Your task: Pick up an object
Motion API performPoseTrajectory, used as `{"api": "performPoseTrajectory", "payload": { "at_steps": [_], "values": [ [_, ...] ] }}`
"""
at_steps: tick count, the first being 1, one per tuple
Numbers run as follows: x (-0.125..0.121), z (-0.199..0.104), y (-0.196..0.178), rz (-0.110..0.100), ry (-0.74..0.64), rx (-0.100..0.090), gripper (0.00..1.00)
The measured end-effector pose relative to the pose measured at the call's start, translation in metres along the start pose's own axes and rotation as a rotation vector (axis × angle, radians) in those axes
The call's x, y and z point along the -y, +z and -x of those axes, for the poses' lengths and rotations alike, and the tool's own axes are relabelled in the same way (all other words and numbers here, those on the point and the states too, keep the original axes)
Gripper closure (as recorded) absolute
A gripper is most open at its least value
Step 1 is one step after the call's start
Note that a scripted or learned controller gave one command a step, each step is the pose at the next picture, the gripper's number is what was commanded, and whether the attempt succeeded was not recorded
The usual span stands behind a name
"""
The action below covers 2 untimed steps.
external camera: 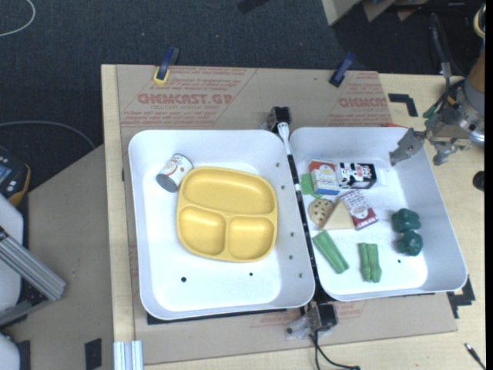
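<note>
My gripper (421, 153) hangs over the far right rim of the right bin (443, 230), fingers spread open with nothing between them. Below and left of it in that bin lie a black-and-white carton (357, 174), a small colourful box (325, 177), a red-and-white packet (359, 209), a tan wedge (322, 213), a green pod (331, 251), a pair of green sticks (370, 261) and two dark green lumps (405, 221) (410, 243). The nearest item, the carton, sits apart from the fingers.
The left bin (146, 230) holds a yellow divided plate (227, 213) and a small tipped can (174, 172) at its far left. Two clamps (163, 66) (341, 69) grip the cardboard's far edge. The arm's wrist (466, 114) stands beyond the right bin's far corner.
</note>
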<state>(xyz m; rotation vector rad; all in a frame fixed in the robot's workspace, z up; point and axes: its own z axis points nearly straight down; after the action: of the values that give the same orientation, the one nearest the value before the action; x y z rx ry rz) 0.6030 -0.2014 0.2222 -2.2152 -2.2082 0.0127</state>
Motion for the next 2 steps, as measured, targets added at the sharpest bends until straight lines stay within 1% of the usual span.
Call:
{"api": "performPoseTrajectory", "payload": {
  "at_steps": [1,2],
  "values": [
    [-0.003,-0.001,-0.009,0.014,-0.003,0.003,0.0],
    [0.007,0.001,0.044,0.009,-0.003,0.002,0.0]
  ]
}}
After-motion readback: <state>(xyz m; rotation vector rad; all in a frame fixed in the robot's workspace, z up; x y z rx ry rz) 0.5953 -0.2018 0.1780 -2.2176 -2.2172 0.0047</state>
